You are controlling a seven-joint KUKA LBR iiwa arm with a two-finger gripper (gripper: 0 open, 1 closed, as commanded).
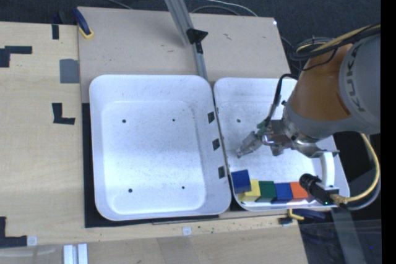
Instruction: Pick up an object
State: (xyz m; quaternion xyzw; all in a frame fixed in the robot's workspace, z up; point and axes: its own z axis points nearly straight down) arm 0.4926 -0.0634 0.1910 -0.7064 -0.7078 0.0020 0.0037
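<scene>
Arm [334, 96] overhangs right bin [247, 102]; blocks [269, 190] line its near wall.

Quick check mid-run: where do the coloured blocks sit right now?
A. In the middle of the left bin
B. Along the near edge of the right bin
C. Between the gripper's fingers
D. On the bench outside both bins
B: the coloured blocks lie in a row against the near wall of the right bin, below the gripper, which hangs apart from them.
</scene>
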